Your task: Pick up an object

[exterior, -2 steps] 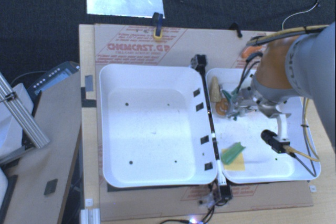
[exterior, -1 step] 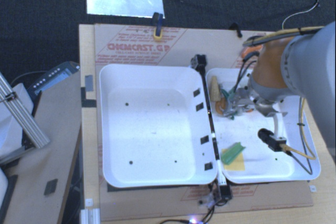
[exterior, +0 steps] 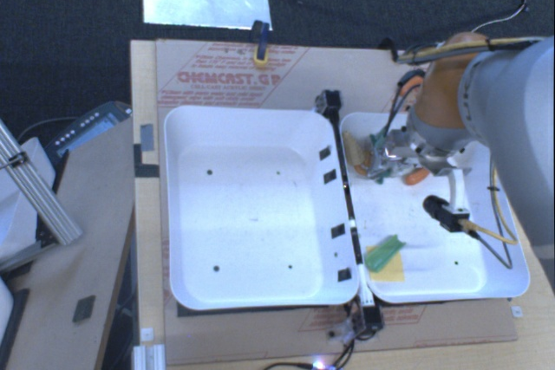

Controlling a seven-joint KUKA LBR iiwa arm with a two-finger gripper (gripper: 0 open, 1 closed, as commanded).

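My gripper (exterior: 383,162) hangs low over the far left part of the right bin (exterior: 486,277), under the grey arm with its orange band. A tan object (exterior: 356,152) lies just left of it, against the bin's left wall. Peeking out from under the wrist on the right is a small orange object (exterior: 417,177). Near the bin's front left corner a green object (exterior: 382,250) rests on a yellow flat piece (exterior: 390,270). The wrist hides whatever lies directly beneath the gripper.
The left bin (exterior: 186,273) sits beside the right one, with black clips (exterior: 336,231) along the shared wall. A black fitting (exterior: 442,212) with cables hangs off the arm over the right bin. A yellow and black clamp (exterior: 259,44) stands at the board's far edge.
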